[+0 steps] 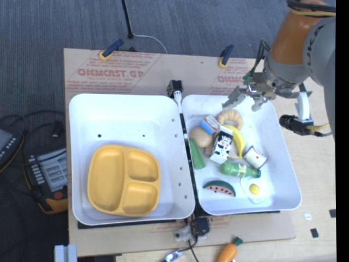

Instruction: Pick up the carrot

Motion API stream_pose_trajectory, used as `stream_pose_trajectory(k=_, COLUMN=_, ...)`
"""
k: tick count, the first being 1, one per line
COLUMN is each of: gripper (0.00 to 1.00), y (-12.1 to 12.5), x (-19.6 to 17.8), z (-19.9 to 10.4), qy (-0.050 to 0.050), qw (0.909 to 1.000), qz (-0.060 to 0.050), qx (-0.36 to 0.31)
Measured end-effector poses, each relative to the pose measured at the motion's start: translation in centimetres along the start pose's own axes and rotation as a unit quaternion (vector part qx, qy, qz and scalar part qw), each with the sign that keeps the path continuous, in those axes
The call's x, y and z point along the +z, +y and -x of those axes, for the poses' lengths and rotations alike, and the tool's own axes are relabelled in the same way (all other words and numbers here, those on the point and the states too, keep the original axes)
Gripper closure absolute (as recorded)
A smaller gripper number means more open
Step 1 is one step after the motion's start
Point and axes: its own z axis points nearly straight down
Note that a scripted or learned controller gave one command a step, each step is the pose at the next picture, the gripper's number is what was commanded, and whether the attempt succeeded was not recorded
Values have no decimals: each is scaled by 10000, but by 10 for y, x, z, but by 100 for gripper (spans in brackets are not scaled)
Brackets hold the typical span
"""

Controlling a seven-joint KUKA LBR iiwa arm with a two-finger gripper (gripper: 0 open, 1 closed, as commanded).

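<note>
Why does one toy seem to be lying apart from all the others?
The small orange toy carrot with a green top lies on the brown board in front of the right-hand white bin, outside both bins, while the other toy foods sit inside that bin.

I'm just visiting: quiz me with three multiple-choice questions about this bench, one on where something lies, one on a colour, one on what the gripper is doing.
1. Where is the carrot?
A. in the right bin
B. on the yellow tray
C. on the bench, in front of the bins

2. What colour is the divided tray in the left bin?
A. yellow
B. red
C. blue

3. The gripper is:
A. shut on the carrot
B. open over the right bin's far edge
C. resting on the tray

Answers:
1 C, it lies outside both bins.
2 A, it is plainly yellow.
3 B, its fingers are spread with nothing between them.
</note>
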Motion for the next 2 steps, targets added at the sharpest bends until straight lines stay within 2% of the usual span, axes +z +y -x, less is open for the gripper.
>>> stream_pose_trajectory(k=1, gripper=0, y=-63, x=-89, z=41, qy=-14, qw=9994, qz=-1, qx=-340)
stream_pose_trajectory(k=2, gripper=0, y=-135, x=-29, z=-27, qy=2, qw=10000, qz=-20, qx=-29)
